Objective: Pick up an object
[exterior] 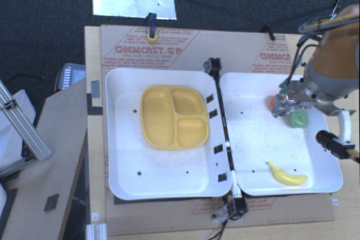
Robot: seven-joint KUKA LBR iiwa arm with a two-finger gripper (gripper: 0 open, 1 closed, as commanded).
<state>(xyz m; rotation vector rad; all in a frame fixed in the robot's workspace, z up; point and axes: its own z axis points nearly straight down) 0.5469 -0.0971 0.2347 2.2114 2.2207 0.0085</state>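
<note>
Nearest the camera lay a small yellow plastic banana (pixel 287 176), loose on the floor of the right-hand shallow white bin (pixel 247 137), close to that bin's front wall and well apart from the arm. Farther back in the same bin, a small green round plastic object (pixel 298 118) sat just beside the end effector (pixel 283 104), with a small orange-red object (pixel 272 102) partly hidden at the tool's far side; these two appeared the likeliest candidates for picking, judging by the tool's position low over that corner. Whether the end effector was released or clenched could not be told, and nothing was seen held in it. The left-hand shallow white bin (pixel 121 171) carried a yellow three-compartment plastic plate (pixel 174 117), lying flat near its middle, too broad to suit a narrow grasp. Both bins rested on a clear sheet over the worktop (pixel 185 42), its protective film printed in red with the repeated word "CHEMCAST"; smaller lettering beside it was unreadable.
</note>
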